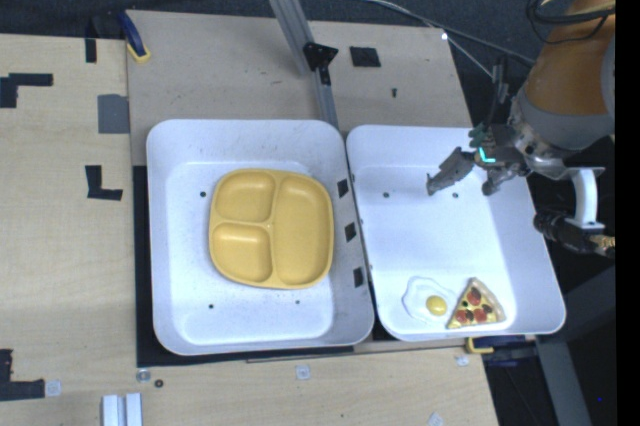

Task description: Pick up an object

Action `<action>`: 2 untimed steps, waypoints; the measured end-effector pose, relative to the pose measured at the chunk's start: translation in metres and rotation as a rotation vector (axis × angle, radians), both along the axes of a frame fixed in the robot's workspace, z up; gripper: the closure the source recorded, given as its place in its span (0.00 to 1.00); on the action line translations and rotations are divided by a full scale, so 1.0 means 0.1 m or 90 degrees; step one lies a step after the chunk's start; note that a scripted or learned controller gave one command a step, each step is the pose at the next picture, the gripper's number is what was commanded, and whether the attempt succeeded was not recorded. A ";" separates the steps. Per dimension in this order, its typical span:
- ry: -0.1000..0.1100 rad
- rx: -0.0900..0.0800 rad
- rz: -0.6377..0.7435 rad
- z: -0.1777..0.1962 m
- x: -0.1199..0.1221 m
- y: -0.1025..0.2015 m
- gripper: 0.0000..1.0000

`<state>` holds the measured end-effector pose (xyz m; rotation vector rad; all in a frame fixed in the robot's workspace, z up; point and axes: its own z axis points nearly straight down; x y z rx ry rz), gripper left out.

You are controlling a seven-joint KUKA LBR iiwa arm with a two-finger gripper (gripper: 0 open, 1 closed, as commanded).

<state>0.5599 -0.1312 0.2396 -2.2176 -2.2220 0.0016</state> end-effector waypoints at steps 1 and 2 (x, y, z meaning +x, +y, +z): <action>0.000 0.000 0.000 0.00 0.00 0.00 0.00; 0.003 0.000 -0.001 -0.65 -0.02 0.00 0.00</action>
